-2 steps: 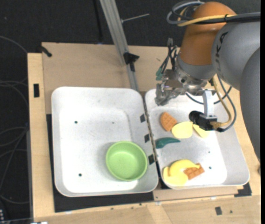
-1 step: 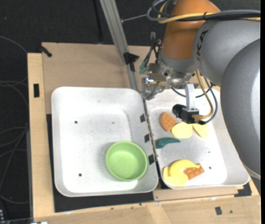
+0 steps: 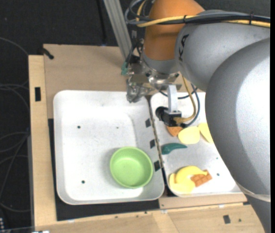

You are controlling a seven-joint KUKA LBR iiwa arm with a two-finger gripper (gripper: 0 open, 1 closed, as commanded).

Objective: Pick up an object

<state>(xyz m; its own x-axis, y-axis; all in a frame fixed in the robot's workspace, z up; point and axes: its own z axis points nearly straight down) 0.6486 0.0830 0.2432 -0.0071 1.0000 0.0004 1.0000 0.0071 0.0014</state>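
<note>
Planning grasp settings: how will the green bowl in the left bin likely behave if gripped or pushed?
The green bowl looks like thin, smooth plastic, so it is probably light and stiff. It sits upright on a wide base, so a push would likely slide it across the left bin rather than tip it. Its smooth, rounded rim may slip from the fingers.

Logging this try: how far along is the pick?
Done: nothing looks lifted yet. The green bowl sits in the left bin, and the yellow pieces and teal piece lie in the right bin. In hand: the gripper hangs near the bins' divider. Left: grasping and raising an object.
</note>
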